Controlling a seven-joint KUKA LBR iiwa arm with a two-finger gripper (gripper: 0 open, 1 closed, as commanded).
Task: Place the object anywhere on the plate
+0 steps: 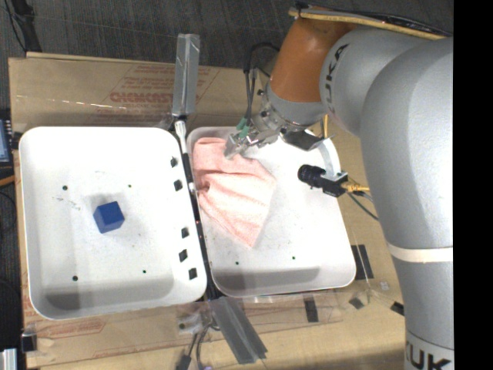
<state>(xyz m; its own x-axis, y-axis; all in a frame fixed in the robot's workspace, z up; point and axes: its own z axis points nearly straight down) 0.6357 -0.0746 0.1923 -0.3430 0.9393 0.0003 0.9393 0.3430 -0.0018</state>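
Note:
A small blue cube lies on the floor of the left bin, left of its middle. A crumpled pink cloth is spread in the left half of the right bin. My gripper hangs low over the far edge of the cloth, near the right bin's back left corner. It is at or just above the fabric, and I cannot see whether it touches. The cube is far from the gripper, across the wall between the bins.
The grey arm with its orange band reaches in from the right above the right bin's back edge. A black cable fitting sticks out over that bin. A row of black clips runs along the divide between the bins.

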